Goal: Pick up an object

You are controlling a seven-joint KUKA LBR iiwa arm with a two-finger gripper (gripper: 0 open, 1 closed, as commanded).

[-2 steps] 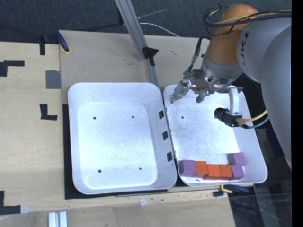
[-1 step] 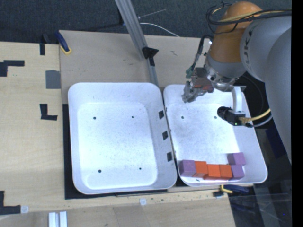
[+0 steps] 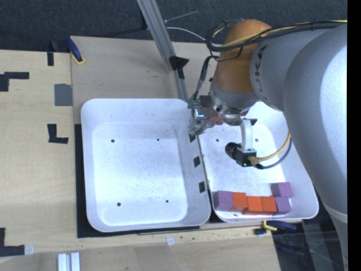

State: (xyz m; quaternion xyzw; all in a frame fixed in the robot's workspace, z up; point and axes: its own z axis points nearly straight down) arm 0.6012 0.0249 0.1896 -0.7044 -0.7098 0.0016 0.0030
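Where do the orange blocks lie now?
In the camera view, the orange blocks lie in the right bin, along its near wall, with a purple block at their view-left end and more purple blocks at their view-right end.

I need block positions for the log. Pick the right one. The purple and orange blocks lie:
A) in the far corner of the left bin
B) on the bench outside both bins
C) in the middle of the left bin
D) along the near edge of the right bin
D: the blocks sit in a row against the near wall of the right bin, purple at both ends and orange between.
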